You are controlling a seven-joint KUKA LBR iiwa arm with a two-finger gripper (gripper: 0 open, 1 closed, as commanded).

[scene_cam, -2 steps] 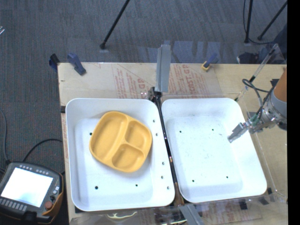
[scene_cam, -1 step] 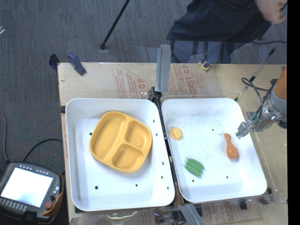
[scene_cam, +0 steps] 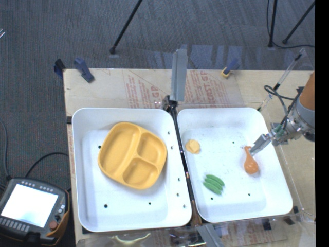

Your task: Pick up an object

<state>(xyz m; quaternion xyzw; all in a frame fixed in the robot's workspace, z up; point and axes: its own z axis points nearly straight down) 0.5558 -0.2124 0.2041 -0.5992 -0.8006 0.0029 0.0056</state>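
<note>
Nearest the camera, the teach pendant (scene_cam: 32,210) is sitting on the floor at the lower left, screen lit, well clear of the work.

On the counter (scene_cam: 123,89), the left bin (scene_cam: 82,138) is holding a yellow divided plate (scene_cam: 133,155), lying flat and tilted a bit off square. No action there.

The right bin (scene_cam: 272,199) is where the pick is happening. A green pea pod (scene_cam: 214,183) is lying closest to the front, a small yellow lump (scene_cam: 193,146) is sitting near the left wall, and an orange spoon-shaped toy (scene_cam: 251,162) is lying toward the right side, bowl end toward the front, handle pointing up and back.

The tool (scene_cam: 260,143) is reaching in from the right, tip sitting right at the spoon's handle end, touching or just above it. I can't tell whether it's spread or closed; the tip is too small and blurred.

My read: approach and descend step, grasp not confirmed. The spoon is looking flat on the bin floor, not lifted.

Next move is calling for centring over the thin handle, closing, then a straight lift. The handle is narrow and low, so a slip or miss is looking likely.

At the back, clamps (scene_cam: 84,69) are sitting on the counter edge, with tripod legs (scene_cam: 128,19) beyond.
</note>
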